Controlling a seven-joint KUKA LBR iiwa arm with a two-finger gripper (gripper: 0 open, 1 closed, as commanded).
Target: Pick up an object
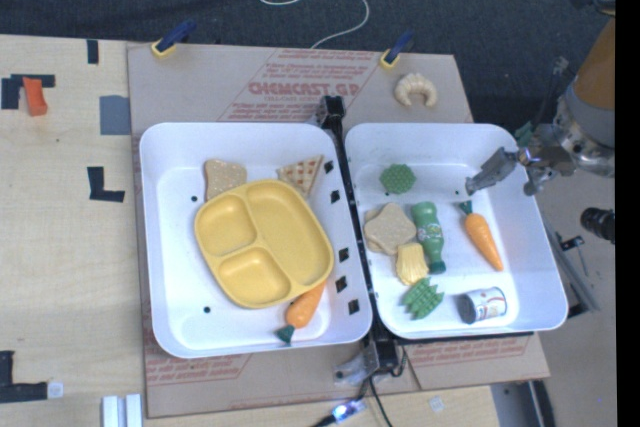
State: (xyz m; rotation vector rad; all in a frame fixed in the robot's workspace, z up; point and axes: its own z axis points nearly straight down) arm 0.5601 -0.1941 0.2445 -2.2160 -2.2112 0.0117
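Hovering over the far right side of the right bin [520, 245], the claw [505, 167] has nothing between its fingers, and the slanted view does not let me tell how far apart they stand.

The nearest candidate is the carrot [483, 238], lying loose on the bin floor just below the claw and slightly inward from the bin's right wall. To do this step well, I would judge that the claw should drop straight over the carrot's thick upper end and close across its narrow width, not along its length, since the tapered tip gives little to pinch. Approaching from the inner side should keep the fingers off the wall.

It is orange, smooth-looking and cone-shaped, with a small green stub at the end nearest the claw and its point aimed away toward the small can [484, 305]. It lies apart from its neighbours: the green bottle [429, 233] sits well to the claw's far side, next to a bread slice [389, 228] and a corn piece [411, 264]. That free space suggests a clean descent, though a rounded toy like this may roll if touched off-centre.
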